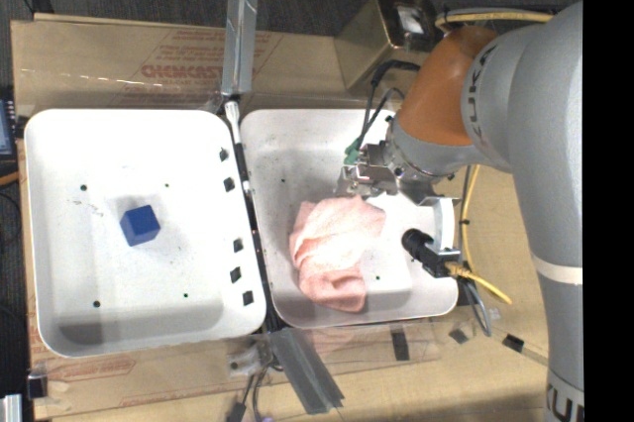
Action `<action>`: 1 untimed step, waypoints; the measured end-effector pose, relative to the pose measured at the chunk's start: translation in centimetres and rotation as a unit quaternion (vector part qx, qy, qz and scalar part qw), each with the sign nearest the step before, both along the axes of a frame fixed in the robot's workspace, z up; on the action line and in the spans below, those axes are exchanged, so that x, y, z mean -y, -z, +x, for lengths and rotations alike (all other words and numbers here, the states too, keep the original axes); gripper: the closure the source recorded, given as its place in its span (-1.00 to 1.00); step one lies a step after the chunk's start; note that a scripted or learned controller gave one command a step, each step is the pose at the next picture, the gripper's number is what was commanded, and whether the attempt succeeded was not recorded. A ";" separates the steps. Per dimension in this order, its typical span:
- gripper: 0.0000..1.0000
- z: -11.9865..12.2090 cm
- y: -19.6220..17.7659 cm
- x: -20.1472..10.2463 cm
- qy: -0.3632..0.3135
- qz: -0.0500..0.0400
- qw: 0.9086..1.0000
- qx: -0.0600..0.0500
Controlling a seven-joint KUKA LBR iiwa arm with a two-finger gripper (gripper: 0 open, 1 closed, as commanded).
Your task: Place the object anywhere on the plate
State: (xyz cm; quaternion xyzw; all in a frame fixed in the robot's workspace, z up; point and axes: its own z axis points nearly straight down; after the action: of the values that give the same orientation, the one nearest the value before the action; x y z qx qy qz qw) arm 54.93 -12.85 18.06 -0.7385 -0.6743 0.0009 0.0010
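A blue cube (141, 224) is sitting on the floor of the left bin (59, 311), a little left of that bin's middle, upright and apart from the walls. It is lying well apart from the arm, with the divider between the two bins standing between them. In the right bin (282, 158) a crumpled pink cloth (335, 250) is lying in a heap, spreading from the middle of the bin toward its near edge. The gripper (369, 174) is hanging over the right bin just above the far edge of the cloth, close to it or touching it; I cannot tell which, and whether it is clenched or released cannot be told from this slant. The grey arm (540, 103), with its orange band (444, 93), is reaching in from the right. Both bins are resting on a brown cardboard sheet (129, 53) that is covering the bench.
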 end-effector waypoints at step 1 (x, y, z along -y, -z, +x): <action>1.00 0.1 -5.0 -0.1 -0.004 0.000 1.000 0.000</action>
State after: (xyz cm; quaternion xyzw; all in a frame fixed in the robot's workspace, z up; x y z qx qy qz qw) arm 55.02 -12.76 23.08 -0.7359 -0.6771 0.0005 0.0011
